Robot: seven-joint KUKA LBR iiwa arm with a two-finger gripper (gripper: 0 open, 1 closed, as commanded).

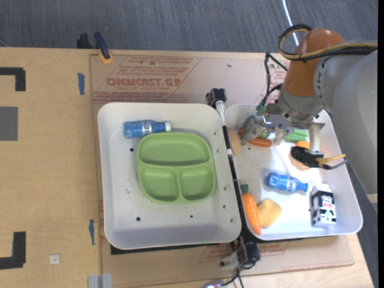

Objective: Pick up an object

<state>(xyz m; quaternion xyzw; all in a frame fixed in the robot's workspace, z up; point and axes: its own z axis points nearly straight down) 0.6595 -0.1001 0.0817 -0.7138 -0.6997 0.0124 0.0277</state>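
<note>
Here gripper (264,128) sits low in right bin (345,221) far corner; can't tell how it's set. Small orange piece (260,142) lies just at its 6 o'clock, touching or nearly. Blue bottle (287,183) further toward 5 o'clock.

Bench (48,161): tan board surface with black corner markings, blue tape tabs and a printed cardboard sheet (144,80) under the bins. Left bin (114,179): white, shallow, rounded corners. Right bin (348,218): white, shallow, set just beside the left one. Black clamp (216,96) at the far end of the seam between the bins. Dark grey carpet (180,11) beyond the bench.
</note>
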